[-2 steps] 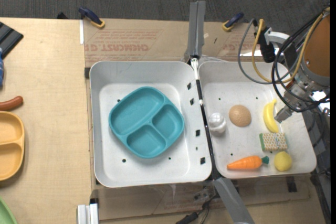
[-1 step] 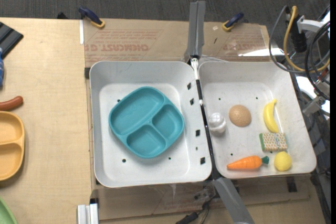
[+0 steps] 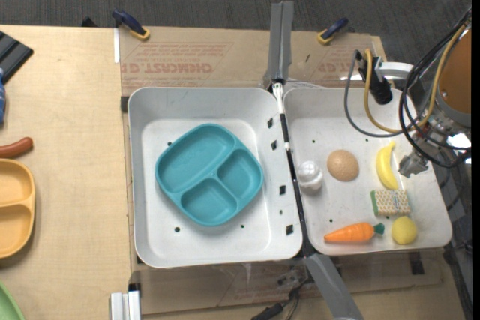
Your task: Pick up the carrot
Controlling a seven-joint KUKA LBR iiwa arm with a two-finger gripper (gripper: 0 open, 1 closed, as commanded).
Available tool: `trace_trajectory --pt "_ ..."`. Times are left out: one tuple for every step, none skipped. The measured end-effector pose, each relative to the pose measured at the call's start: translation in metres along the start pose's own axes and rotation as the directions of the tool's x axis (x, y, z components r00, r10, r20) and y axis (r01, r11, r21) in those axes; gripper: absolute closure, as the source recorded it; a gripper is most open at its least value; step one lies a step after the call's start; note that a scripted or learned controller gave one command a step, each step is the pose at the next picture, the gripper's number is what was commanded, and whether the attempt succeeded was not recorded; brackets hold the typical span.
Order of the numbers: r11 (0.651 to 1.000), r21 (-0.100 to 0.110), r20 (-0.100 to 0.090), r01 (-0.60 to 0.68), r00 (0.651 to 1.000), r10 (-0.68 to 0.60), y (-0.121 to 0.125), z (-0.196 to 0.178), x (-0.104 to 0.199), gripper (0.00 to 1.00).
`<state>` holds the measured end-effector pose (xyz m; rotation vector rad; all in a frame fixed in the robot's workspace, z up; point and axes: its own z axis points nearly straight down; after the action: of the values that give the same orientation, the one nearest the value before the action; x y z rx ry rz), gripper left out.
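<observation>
Carrot [image 3: 350, 234] in right bin [image 3: 435, 236], near lemon [image 3: 404, 230].

Bright, even overhead light, soft shadows, sharp focus throughout.

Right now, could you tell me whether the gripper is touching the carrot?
Apart. The camera view shows the gripper at the right bin's right side, near the banana, while the carrot lies near the front wall with bare bin floor between them.

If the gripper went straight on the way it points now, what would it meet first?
The gripper sits at the right bin's right edge, angled down and leftward. The banana lies right beside it and would probably be met first, not the carrot. Depth is unclear from this slanted view.
</observation>
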<state>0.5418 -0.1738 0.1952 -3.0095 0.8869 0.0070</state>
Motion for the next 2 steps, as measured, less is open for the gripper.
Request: trace_trajectory --pt "0.999 0.001 -0.004 -0.034 0.999 0.034 0.061 -0.061 -0.009 1.00" --pt "0.978 0.001 -0.001 0.207 0.978 -0.207 0.056 0.028 -0.003 1.00"
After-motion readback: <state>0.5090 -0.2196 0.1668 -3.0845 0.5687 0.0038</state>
